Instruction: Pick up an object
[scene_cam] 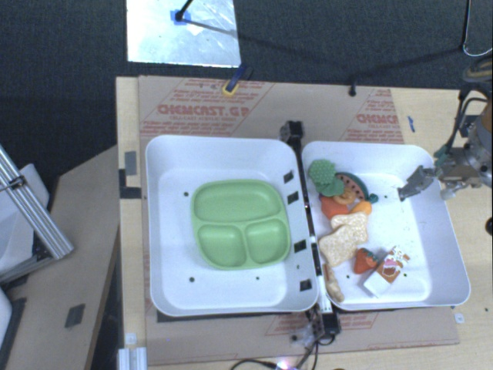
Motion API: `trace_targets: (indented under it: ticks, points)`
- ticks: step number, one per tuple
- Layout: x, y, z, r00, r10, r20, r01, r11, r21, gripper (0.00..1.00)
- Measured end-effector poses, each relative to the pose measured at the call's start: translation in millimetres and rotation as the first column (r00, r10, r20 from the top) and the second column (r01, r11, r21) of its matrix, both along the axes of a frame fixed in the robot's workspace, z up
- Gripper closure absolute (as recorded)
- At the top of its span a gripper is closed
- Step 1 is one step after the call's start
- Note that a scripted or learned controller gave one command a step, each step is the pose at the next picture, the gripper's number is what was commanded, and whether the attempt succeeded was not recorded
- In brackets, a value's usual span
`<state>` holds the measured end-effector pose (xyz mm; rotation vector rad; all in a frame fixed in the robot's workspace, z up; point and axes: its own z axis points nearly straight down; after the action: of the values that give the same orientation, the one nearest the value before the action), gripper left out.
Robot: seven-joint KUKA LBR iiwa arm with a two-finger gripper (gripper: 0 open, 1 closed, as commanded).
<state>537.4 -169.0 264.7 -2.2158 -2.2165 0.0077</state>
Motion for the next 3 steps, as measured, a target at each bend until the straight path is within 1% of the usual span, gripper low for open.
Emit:
trace_targets:
  ticks: [1, 2, 3]
  points:
    - [2.1, 0.3, 5.5, 1.0, 0.003, 0.01, -0.003, 1.0, -0.002, 0.0]
    - [1.0, -9.9, -48.0, 1.0, 0.0, 0.007, 0.0, 1.0, -0.002, 0.0]
    - [0.3, -5.4, -109.9, 1.0, 0.001, 0.006, -0.001, 1.0, 0.0, 0.0]
